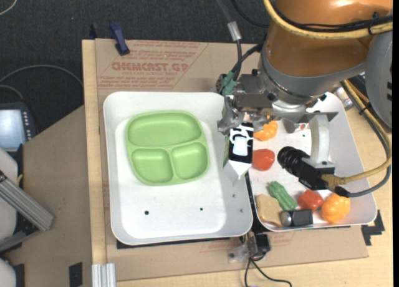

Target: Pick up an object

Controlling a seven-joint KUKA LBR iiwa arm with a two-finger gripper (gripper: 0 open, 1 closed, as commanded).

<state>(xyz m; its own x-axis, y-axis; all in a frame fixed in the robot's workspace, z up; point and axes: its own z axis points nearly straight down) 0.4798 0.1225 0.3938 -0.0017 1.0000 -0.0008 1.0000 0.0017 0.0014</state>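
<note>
My gripper (pixel 240 147) hangs low over the wall between the two bins, at the left edge of the right bin (pixel 356 155). Just to its right lie a red tomato-like ball (pixel 263 159) and an orange piece (pixel 268 131). Nearer the front of that bin are a green vegetable (pixel 282 195), a small red piece (pixel 310 199), an orange pepper (pixel 335 208), a tan slice (pixel 267 208) and a small grey-and-black item (pixel 296 218). I see nothing held in the gripper. The arm's wrist hides the back of the right bin.
The left bin (pixel 124 204) holds a light green divided plate (pixel 167 146), lying flat toward its back. Both bins rest on a cardboard sheet (pixel 156 64). A blue clip (pixel 118 38) sits at the sheet's back left edge.
</note>
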